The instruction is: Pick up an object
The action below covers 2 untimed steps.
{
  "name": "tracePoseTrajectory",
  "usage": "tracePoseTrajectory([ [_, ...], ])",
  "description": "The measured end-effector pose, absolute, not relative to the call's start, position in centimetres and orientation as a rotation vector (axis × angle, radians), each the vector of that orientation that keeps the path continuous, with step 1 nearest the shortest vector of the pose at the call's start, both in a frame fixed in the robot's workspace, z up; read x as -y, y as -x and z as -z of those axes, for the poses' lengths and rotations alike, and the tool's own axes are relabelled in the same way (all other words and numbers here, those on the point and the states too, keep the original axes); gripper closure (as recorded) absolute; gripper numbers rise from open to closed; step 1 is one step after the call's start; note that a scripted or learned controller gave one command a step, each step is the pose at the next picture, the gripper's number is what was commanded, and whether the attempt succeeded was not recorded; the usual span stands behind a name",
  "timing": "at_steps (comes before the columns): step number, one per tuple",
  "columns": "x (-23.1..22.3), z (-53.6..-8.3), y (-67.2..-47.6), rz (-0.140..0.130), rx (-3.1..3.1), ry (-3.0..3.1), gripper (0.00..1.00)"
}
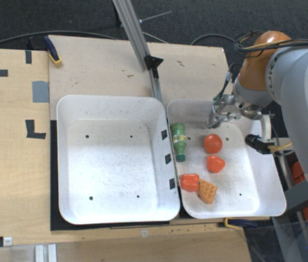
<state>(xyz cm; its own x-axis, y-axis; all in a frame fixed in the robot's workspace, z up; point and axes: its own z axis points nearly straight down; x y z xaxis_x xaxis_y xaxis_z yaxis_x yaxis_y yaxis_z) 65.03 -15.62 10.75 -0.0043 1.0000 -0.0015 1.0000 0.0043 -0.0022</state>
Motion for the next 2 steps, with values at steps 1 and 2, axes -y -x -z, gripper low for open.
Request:
tracePoseTrajectory([
  [1, 16.5, -15.9, -65.3, 0.002, 2.225, 2.222, 1.0],
  [2, 15.9, -21.3, -64.6, 0.005, 2.227, 2.222, 1.0],
])
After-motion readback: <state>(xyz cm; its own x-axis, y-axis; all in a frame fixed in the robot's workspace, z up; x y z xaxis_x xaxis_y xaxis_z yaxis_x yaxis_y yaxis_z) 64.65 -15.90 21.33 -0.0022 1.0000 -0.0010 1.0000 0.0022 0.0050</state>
